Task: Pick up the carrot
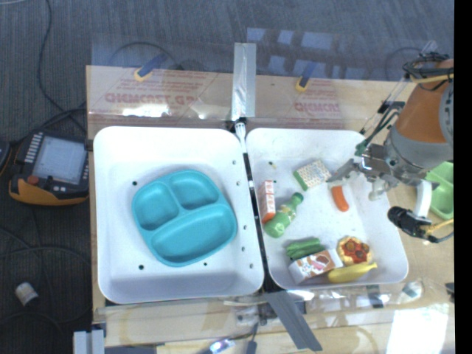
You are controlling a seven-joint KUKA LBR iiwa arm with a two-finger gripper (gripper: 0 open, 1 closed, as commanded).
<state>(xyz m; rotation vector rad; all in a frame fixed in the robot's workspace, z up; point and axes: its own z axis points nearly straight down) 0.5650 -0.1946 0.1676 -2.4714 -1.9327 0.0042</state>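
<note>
Carrot (339, 198): loose in right bin (391, 231), ungrasped.
Jaws (366, 177) just right of carrot, positioned for approach; opening cannot be told.

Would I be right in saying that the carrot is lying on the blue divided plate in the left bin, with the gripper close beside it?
Not quite. The camera view shows the carrot lying on the floor of the right bin, not on the blue divided plate, which sits in the left bin. The gripper is indeed close beside it.
</note>
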